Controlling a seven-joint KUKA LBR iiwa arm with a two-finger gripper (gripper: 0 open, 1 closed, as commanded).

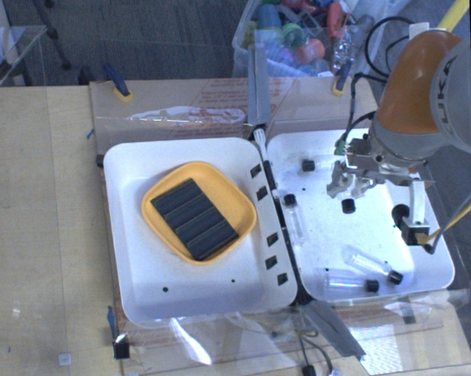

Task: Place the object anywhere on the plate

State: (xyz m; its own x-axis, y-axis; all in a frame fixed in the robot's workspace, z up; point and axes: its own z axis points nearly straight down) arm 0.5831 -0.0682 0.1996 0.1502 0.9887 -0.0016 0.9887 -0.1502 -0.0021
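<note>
A dark grey ridged rectangular block [196, 218] lies flat on the yellow square plate [159, 196], which sits in the left white bin [130, 266]. My gripper [349, 184] hangs over the right white bin [434, 268], well to the right of the plate and apart from the block. Its fingers [334, 187] look open with nothing between them. A small black piece [348, 206] lies on the bin floor just below the gripper.
Clear plastic tubes with black caps [363, 265] and several small black bits [307, 165] lie in the right bin. A divider with black clips [270, 221] runs between the bins. A crate of coloured toys [306, 24] stands behind the bench.
</note>
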